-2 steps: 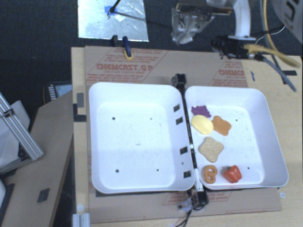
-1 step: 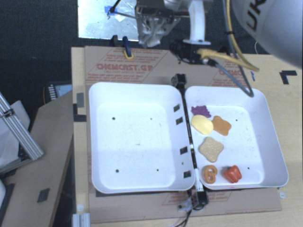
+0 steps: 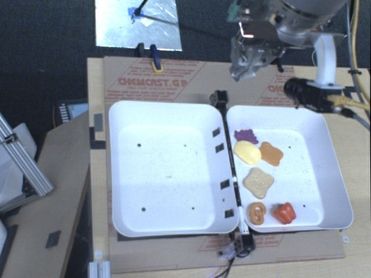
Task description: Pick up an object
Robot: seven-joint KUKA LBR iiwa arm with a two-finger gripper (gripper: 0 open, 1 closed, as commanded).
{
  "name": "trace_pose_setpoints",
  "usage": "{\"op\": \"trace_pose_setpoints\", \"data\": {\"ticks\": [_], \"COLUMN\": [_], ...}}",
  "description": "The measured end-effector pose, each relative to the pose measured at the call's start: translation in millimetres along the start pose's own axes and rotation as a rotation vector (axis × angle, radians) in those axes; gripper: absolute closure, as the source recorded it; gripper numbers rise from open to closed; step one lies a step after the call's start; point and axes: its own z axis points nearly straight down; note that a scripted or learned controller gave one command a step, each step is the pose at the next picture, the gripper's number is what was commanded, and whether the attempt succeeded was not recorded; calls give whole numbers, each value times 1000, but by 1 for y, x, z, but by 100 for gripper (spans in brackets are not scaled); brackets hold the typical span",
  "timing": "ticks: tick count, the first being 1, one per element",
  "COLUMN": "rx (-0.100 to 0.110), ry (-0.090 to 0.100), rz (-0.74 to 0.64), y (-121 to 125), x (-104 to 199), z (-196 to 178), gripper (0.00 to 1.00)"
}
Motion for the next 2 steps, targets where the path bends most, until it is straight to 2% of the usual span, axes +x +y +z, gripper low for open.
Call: {"op": "trace_pose_setpoints", "data": {"ticks": [1,2], "rx": [7,-9], "ry": [0,6], "rz": [-16,-15], "y": [0,-43], "x": [60,67], "z": [80,-5], "gripper": [100,100]}}
